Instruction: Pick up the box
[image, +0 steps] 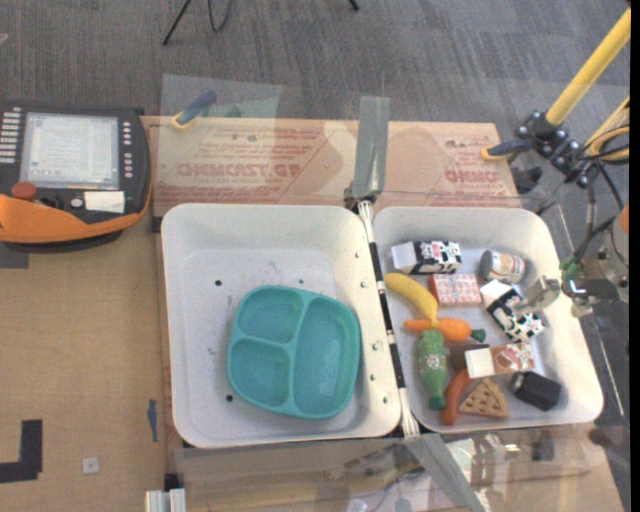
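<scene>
Camera view from above looks down at a slant on two shallow white bins set side by side on a brown bench.

The left bin (190, 240) holds one thing: a teal divided plate (295, 352) with three compartments. It lies flat, toward the bin's near right corner.

The right bin (575, 400) is crowded with small toy foods and packages. A cow-patterned carton (437, 256) lies near the far left corner, and a small tin can (501, 266) on its side lies to the right of it. A yellow banana (413, 294) lies by the left wall. A pink box (457, 289) sits just beside the banana, below the carton and in the far half of the bin. An orange carrot (440, 326) lies across the middle, and a green bottle (432, 366) lies below it. A second cow-patterned carton (520, 322) lies toward the right wall. Along the near edge are a small white and red block (480, 361), a reddish sausage (455, 394), a pizza slice (484, 400) and a black block (537, 390) at the near right corner.

The gripper (545, 291) shows as a small grey metal shape low over the right side of this bin, just above the second carton and well apart from the pink box. Whether it is open or closed cannot be told, and nothing can be seen held in it.

An orange and grey control pendant (70, 170) with a screen rests on the bench's far left edge.
</scene>
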